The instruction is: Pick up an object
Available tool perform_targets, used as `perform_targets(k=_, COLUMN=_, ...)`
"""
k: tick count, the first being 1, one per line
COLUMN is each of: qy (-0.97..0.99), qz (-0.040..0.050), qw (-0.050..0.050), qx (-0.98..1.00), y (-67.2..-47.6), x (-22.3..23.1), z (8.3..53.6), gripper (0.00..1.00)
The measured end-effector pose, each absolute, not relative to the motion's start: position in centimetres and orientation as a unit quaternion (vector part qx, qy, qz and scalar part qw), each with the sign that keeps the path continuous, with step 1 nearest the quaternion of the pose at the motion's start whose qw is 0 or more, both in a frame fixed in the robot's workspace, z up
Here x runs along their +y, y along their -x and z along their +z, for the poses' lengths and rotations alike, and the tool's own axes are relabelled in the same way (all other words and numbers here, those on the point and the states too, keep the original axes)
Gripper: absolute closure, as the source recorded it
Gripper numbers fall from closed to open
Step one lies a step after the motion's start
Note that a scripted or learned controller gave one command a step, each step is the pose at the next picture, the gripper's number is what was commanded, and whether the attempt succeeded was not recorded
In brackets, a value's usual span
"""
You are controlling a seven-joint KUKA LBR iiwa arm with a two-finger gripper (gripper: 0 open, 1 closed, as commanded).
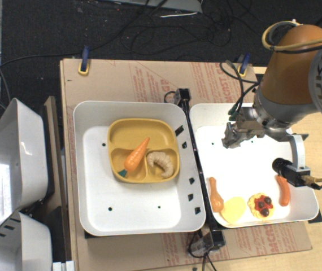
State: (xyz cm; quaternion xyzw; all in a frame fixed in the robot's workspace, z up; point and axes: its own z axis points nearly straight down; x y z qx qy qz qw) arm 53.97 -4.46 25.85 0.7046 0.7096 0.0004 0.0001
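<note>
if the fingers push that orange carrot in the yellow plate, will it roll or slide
The carrot looks tapered and round, so it would probably roll in an arc rather than straight. It lies slanted across the yellow plate's divider, so a push may just tip it into a compartment. It looks like light plastic.

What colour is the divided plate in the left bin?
Yellow: the divided plate in the camera view, holding a carrot.

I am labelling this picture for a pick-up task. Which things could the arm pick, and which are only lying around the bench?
For the job:
gripper, over the right bin
drumstick
yellow disc
small pizza
sausage
in the left bin, on the yellow plate: carrot, shrimp

Lying about:
cables on the floor
blue-yellow clamps
cardboard sheet
</note>
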Motion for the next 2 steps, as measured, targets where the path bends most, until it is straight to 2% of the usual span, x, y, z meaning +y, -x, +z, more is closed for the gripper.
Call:
perform_targets(k=1, qy=-0.704, qz=-0.0002, qw=-0.001, qx=0.710, y=-53.4, x=0.2, z=24.4, gripper=1.00)
perform_targets(k=2, qy=-0.704, qz=0.0006, qw=-0.001, qx=0.710, y=-53.6, x=5.7, z=25.0, gripper=1.00)
